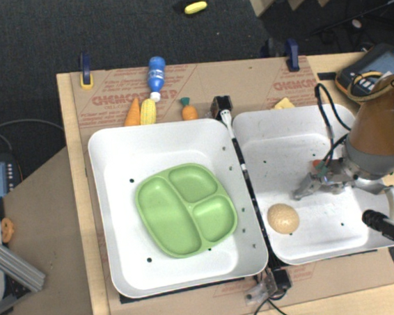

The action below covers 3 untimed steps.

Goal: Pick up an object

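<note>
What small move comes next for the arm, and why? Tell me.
Probably shift the end effector toward the view's lower left and down onto the tan round object. That object lies loose in the right bin, just beside the end effector and apart from it; the green divided plate sits in the left bin.

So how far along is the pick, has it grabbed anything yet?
Nothing looks picked up yet. The tool is down in the right bin, beside the tan round object, which lies on the bin floor apart from it. The green divided plate sits untouched in the left bin. Grasping and lifting remain.
</note>
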Tool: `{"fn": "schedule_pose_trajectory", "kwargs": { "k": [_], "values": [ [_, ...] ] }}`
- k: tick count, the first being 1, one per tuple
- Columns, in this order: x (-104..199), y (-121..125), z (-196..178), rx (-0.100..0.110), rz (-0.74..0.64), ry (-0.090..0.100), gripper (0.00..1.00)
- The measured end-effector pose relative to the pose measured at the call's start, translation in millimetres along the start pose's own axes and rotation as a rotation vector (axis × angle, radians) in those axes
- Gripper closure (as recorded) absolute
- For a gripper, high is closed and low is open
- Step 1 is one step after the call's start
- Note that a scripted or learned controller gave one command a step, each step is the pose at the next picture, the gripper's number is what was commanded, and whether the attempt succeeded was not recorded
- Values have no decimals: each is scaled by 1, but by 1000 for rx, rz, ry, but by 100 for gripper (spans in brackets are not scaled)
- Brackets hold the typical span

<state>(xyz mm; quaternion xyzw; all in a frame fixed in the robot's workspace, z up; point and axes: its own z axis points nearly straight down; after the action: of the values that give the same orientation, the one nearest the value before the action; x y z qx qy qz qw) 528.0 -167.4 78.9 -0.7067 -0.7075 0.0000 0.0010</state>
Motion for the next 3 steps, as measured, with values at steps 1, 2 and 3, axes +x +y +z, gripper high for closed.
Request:
{"fn": "schedule_pose_trajectory", "kwargs": {
  "k": [1,2,3],
  "values": [
    [1,60,-6,-8,-2,-3,0],
    [-46,140,-8,10,0,10,0],
    [-38,87,-6,3,3,0,0]
  ]
}}
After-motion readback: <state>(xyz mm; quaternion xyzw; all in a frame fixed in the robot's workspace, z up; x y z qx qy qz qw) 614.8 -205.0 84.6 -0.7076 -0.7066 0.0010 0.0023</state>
